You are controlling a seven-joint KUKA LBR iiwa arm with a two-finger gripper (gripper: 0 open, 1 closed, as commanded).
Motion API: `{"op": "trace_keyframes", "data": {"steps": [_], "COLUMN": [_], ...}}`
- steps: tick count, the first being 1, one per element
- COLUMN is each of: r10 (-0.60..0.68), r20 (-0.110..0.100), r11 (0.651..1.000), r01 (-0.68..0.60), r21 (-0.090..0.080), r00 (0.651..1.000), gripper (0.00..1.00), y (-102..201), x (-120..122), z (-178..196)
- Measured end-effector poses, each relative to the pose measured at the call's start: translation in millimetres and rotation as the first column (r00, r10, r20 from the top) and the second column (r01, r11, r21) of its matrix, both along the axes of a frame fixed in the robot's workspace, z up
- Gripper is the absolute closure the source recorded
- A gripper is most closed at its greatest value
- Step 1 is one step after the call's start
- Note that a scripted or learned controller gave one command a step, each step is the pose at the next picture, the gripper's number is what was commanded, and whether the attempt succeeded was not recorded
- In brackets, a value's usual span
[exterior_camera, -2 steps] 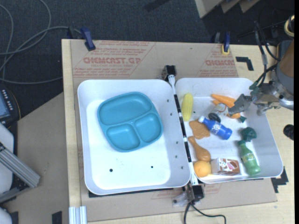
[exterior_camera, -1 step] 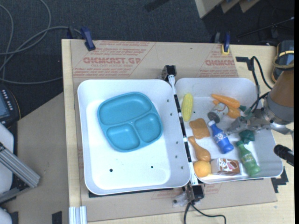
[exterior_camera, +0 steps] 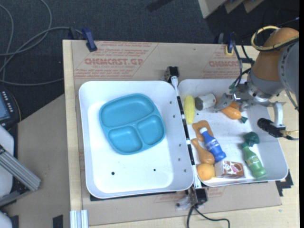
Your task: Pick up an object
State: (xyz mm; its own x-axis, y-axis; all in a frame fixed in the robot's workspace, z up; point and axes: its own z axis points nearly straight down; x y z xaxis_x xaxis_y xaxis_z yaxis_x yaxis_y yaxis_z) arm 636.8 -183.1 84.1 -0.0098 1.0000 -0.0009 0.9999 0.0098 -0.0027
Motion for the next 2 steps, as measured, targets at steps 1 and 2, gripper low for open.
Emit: {"op": "trace_keyframes", "data": {"steps": [1,2], "r10": [-0.007,-0.006], "r20": [0.005,-0.008], "r11": [1.0,1.0], "r01": [0.007,0.006], "r21": [0.0,-0.004], "r00": [1.0,1.0], "gripper": [1.0,1.0], "y": [-2,69], "x": [-2,28], "z": [12,13]}}
